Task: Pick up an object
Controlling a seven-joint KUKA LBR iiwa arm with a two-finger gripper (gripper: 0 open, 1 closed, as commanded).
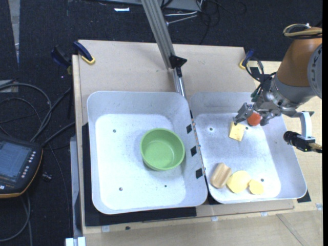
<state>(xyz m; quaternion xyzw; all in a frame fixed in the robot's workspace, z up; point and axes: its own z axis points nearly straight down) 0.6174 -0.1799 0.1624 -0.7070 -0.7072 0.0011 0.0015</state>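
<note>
Fingers of the gripper point(251, 118) hang over the upper part of the right bin point(287, 163), and a small red-orange ball point(253, 119) sits right at their tips; it looks pinched between them, though from this angle I can't be sure how firmly. Just below and to the left, touching or nearly touching the tips, lies a pale yellow wedge point(237, 132) on the bin floor.

That ball strikes me as light, smooth and round, the sort of thing that squirts out if squeezed off-centre, so a hold across its widest part would be safest. The wedge looks like stiff toy food, also light, best taken across its flat faces.

Near the front of the same bin sit a tan bread-like piece point(221, 175), a yellow round piece point(238, 181) and a smaller yellow lump point(256, 187), close together. The left bin point(102, 137) holds a green bowl point(162, 148).

Room looks good: straight up is open, the bin's back rim and the centre divider are near but not crowding, and the slanted metal pole point(159, 29) stands well to the left.
</note>
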